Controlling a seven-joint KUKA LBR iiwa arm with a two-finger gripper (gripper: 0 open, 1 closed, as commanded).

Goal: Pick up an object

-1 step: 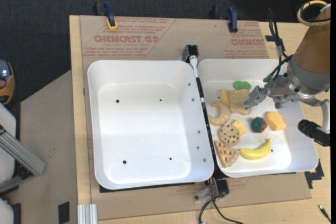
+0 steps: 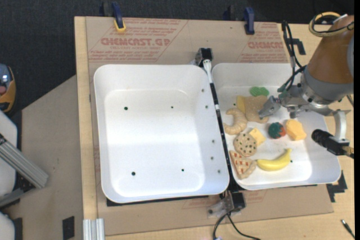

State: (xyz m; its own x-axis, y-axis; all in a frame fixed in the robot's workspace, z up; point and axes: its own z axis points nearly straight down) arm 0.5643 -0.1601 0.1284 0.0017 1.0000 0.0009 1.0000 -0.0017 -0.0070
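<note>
I see every object crowded in the right bin [image 2: 320, 174]: a yellow banana [image 2: 274, 162] lying near the front, a pizza slice [image 2: 242, 164] beside it, a cookie [image 2: 245, 144], a croissant [image 2: 236, 120], an orange wedge [image 2: 296, 130], a green-and-red piece [image 2: 275, 130], possibly a strawberry, and something green [image 2: 259, 91] at the back.

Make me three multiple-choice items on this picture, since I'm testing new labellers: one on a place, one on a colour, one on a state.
1. Where does the banana lie?
A. left bin
B. right bin
C. bare bench

2. What colour are the two clamps on the board's far edge?
A. blue with yellow
B. red
C. white

3. How does the cookie lie?
A. stacked on the banana
B. flat on the bin floor
C. between the gripper's fingers

Answers: 1 B, it rests near the right bin's front wall. 2 A, blue handles, yellow tips. 3 B, it lies flat, clear of the gripper.
</note>
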